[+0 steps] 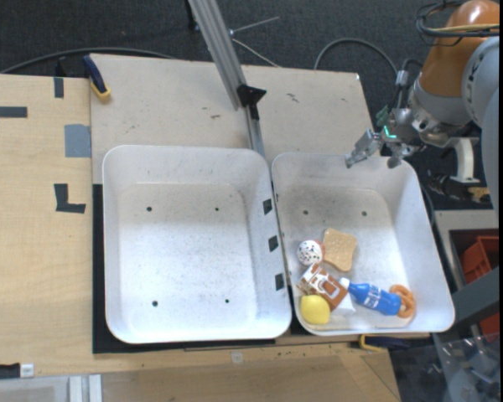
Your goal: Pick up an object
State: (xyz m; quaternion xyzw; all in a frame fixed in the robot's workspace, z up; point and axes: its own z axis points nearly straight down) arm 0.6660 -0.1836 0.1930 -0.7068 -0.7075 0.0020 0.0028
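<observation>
Gripper (375, 151) hangs over the right bin's (427, 224) far rim, fingers spread, nothing between them, touching nothing. The objects lie well below and nearer the camera than it: toast (339, 249), ball (309, 251), lemon (315, 310), blue bottle (375, 297).

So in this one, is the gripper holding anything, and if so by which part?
Nothing is held. The gripper is over the far right corner of the right bin, with nothing between its fingers; the toys lie clustered at the bin's near end.

Toys (345, 285) clustered in right bin's (419, 216) near corner (touching).
</observation>
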